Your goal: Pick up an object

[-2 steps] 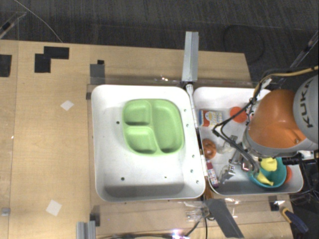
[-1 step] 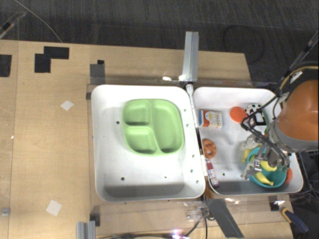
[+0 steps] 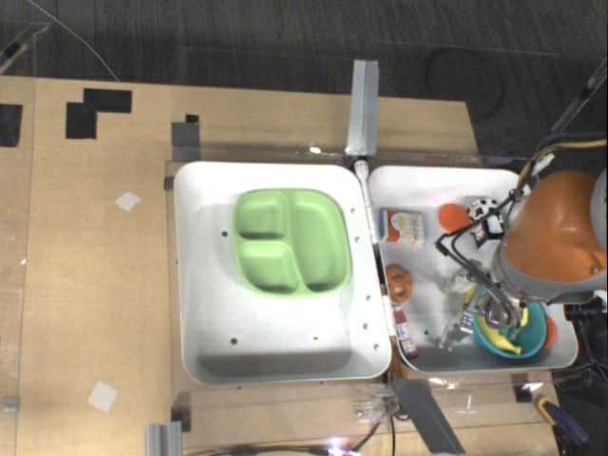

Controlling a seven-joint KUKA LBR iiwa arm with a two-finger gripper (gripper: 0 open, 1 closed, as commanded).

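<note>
The right bin (image 3: pixel 427 190) holds several small objects: a white and blue carton (image 3: pixel 402 226), an orange-red ball (image 3: pixel 453 217), a pretzel-shaped piece (image 3: pixel 397 282), a black and white toy (image 3: pixel 483 209), and a teal bowl (image 3: pixel 525 335) with a yellow banana-like piece (image 3: pixel 503 338) in it. My gripper (image 3: pixel 472 319) hangs low over the near right part of this bin, just left of the teal bowl. Its metal fingers point down-left among cables, and I see nothing clearly between them.
The left bin (image 3: pixel 199 255) holds a green divided plate (image 3: pixel 289 240). A narrow dark red item (image 3: pixel 404 335) lies along the right bin's left wall. A metal post (image 3: pixel 362 107) stands behind the wall between the bins. The arm's orange band (image 3: pixel 556 226) covers the right bin's far right side.
</note>
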